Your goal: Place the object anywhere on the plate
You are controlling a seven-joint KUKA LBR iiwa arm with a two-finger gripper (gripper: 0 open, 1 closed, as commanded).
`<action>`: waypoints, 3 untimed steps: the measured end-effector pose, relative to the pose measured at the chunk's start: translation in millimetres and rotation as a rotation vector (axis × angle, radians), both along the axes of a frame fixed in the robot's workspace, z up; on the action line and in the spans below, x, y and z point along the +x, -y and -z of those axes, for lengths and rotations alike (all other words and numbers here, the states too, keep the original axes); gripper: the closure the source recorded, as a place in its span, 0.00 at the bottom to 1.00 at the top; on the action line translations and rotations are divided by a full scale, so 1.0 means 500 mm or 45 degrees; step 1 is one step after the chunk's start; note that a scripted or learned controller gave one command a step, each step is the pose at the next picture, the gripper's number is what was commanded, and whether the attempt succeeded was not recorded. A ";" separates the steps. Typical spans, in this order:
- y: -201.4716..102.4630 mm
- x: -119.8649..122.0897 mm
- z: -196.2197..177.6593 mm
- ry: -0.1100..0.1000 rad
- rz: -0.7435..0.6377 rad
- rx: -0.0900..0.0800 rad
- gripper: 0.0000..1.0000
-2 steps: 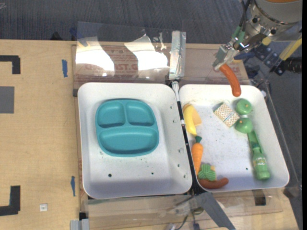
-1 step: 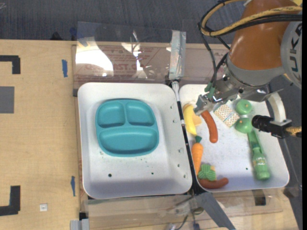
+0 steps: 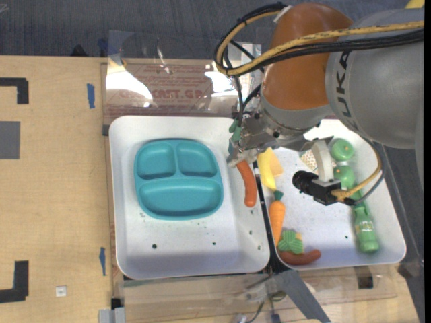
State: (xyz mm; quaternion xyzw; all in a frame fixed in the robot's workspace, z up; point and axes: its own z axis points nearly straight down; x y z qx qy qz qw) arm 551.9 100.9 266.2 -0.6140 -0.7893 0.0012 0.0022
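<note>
Gripper: gripper at frame centre, under the orange wrist band; I cannot tell its state, nor whether it grips anything.
Object: orange sausage-shaped toy hangs or lies directly below the gripper, top end at it, long axis running nearly straight down the frame, over the right edge of the left bin.
Key relation: teal divided plate lies just left of the toy, near but apart.
Next move, judged: a short shift leftward.
Nearby: banana, carrot, green bottle in the right bin.
</note>
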 end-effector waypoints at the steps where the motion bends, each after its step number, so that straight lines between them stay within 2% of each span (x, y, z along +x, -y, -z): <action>1: -0.064 0.034 0.177 -0.005 0.266 -0.005 1.00; 2: -0.146 0.126 0.210 0.005 0.096 -0.002 1.00; 3: -0.146 0.127 0.207 0.008 0.096 -0.002 0.00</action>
